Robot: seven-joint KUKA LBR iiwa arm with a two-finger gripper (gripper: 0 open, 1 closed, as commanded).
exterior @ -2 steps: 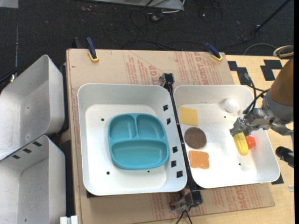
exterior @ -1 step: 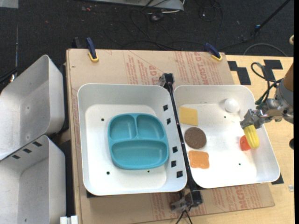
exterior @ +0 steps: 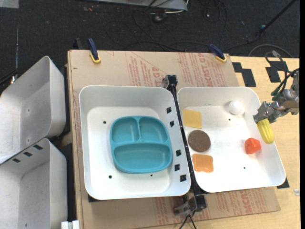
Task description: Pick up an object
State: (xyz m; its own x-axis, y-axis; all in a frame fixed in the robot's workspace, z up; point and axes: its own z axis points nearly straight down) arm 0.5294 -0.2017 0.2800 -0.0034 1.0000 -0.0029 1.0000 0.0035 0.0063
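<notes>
Yellow corn [exterior: 266,130] lies against right bin's rim [exterior: 272,142].

Readable markings, as I see them from my station: faded red print on the cardboard sheet [exterior: 133,63] under the bins. It runs upside down and mirrored in places; I cannot make out whole words. More red lettering shows along the sheet's lower edge, also illegible. I find no other labels or numbers.

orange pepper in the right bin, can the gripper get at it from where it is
Probably yes. The gripper sits at the right bin's far-right rim beside the corn; the pepper lies just below, uncovered, with bare floor around it.
</notes>
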